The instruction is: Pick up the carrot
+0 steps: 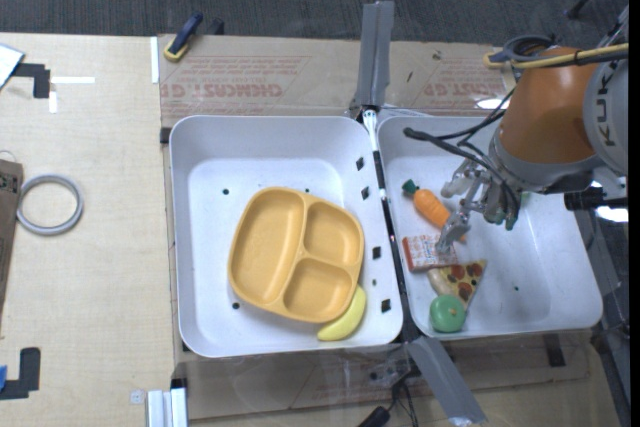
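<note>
Green apple [449, 314] at right bin's [560, 315] near edge; carrot [431, 206] lies beyond, untouched. Gripper [458, 227], fingers apart and empty, hovers just right; centring over the carrot's middle seems advisable.

High fixed camera, slanted down (both bins [190, 215])
</note>
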Controlling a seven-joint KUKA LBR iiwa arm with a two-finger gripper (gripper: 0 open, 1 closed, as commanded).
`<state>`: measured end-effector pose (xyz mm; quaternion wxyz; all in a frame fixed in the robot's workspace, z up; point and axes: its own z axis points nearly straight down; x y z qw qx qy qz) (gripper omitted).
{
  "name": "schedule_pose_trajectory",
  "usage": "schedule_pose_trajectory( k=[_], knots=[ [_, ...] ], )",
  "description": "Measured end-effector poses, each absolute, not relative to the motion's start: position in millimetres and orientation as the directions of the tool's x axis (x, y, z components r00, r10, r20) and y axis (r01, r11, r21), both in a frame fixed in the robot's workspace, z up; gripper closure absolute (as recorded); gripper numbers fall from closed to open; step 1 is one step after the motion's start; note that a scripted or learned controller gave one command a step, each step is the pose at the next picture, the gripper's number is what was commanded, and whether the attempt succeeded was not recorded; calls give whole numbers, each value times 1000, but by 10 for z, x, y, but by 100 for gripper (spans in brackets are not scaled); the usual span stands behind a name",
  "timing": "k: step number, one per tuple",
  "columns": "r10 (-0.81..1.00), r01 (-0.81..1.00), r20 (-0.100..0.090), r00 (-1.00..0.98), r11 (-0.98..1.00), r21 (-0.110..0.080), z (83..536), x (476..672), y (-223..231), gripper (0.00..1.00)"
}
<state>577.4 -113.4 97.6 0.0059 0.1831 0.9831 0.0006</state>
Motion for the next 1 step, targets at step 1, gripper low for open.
schedule_pose_trajectory(
  k=[1],
  knots=[
    [364,364,-18,-931,931,7,1085,5793,-1134,100]
  ],
)
